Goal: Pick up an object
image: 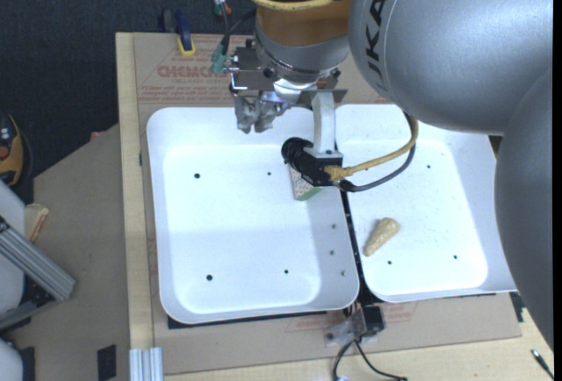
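My gripper (255,121) hangs over the far edge of the left bin (219,283), just under the orange band of the arm. Nothing shows beneath it but white bin floor. A small green-and-white object (303,187) lies at the right side of the left bin, close to the divider; a black cable fitting (307,161) hides its top. A tan, lumpy object (381,235) lies in the right bin (439,278), near that bin's left front. The gripper is up and to the left of both objects and apart from them.
The grey arm covers the upper right of the view and the far part of the right bin. A yellowish cable (386,160) loops from the wrist over the divider. The bins sit on a brown board (140,107).
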Controlling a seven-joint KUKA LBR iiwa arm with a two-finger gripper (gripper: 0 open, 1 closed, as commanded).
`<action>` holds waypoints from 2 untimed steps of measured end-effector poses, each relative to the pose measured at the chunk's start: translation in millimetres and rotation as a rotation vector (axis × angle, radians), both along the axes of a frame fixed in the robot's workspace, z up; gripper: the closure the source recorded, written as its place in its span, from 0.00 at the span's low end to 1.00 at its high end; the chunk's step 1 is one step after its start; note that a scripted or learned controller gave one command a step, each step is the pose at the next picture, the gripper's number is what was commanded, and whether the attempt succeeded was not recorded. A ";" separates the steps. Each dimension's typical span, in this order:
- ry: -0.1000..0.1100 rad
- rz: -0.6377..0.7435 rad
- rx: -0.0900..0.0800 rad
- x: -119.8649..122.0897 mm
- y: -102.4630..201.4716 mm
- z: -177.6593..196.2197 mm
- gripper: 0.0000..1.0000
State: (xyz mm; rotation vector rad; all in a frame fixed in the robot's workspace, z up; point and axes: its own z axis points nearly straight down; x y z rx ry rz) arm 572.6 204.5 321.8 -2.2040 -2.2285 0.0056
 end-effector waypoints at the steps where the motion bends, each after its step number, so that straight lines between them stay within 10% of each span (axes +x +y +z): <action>1: -0.007 -0.009 -0.002 3.2 -6.1 12.8 1.00; 2: 0.004 -0.013 -0.005 -72.4 -25.2 -26.8 1.00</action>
